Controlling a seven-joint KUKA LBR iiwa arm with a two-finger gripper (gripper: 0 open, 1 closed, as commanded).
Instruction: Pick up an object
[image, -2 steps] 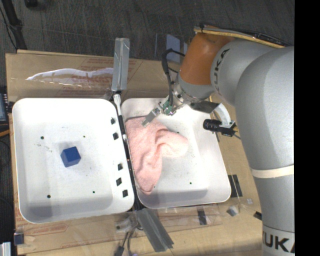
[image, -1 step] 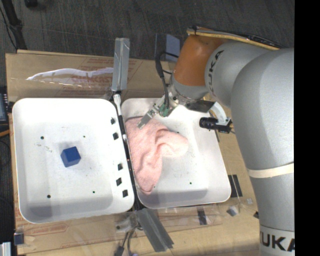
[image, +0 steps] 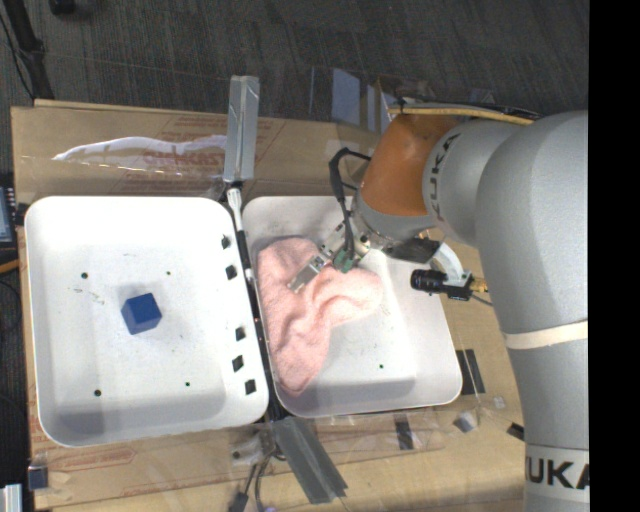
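Observation:
A crumpled pink cloth (image: 310, 310) lies in the right bin (image: 425, 375), stretching from its upper left down to its lower left corner. My gripper (image: 318, 260) is low over the cloth's upper part and open. Its two silver fingertips (image: 303, 278) stand apart, touching the top of the fabric. No cloth is lifted between them. A small blue cube (image: 142, 312) rests in the left bin (image: 60, 400), far from the gripper.
The divider wall (image: 250, 320) between the bins, with black clips, runs just left of the cloth. The grey arm with its orange band (image: 400, 170) covers the right bin's upper right corner. A black cable part (image: 440, 283) juts from the wrist.

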